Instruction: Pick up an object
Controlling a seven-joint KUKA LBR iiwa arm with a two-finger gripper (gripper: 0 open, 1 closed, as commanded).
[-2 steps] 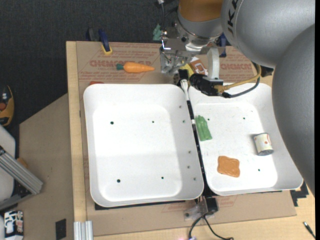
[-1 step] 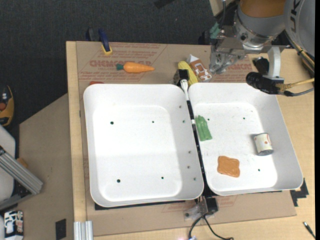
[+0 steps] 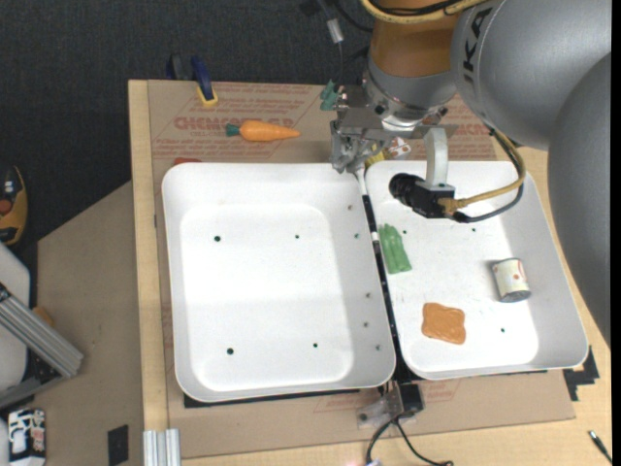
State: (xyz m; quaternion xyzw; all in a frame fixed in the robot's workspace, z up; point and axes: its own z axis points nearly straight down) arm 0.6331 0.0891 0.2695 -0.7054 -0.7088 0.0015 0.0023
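My gripper (image 3: 351,155) hangs over the back end of the divider between the two bins, above the back rim of the right bin (image 3: 543,352). In that bin lie a green strip (image 3: 395,249) next to the divider, an orange-brown flat piece (image 3: 443,323) toward the front, and a small white can (image 3: 509,280) on its side at the right. Nothing can be seen held by the gripper. The green strip is the nearest object, a short way in front of the gripper.
The left bin (image 3: 184,202) sits beside the right one. A toy carrot (image 3: 264,131) lies on the board behind the left bin, outside both. A blue and yellow clamp (image 3: 202,81) is at the board's back edge. A black lump with a tan cable (image 3: 424,194) hangs below the wrist.
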